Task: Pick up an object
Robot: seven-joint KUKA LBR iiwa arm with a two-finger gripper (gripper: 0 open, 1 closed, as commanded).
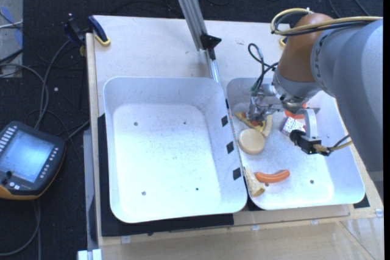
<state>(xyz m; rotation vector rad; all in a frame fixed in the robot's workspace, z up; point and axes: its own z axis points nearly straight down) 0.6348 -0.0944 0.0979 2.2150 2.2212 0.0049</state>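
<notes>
Bench [152,45] (2 bins [164,149]) on black floor [42,39].

One fixed camera is looking down at a slant on both bins [116,131], my arm [341,52] entering from frame right.

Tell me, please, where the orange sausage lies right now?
The orange sausage lies in the right bin, near its front, just below the round beige disc.

Arm [347,58]: cut off by right edge.
Yellow item [261,125]: partly hidden under gripper [259,109]; kind unclear.
Right bin [317,189]: far wall hidden behind arm.
</notes>
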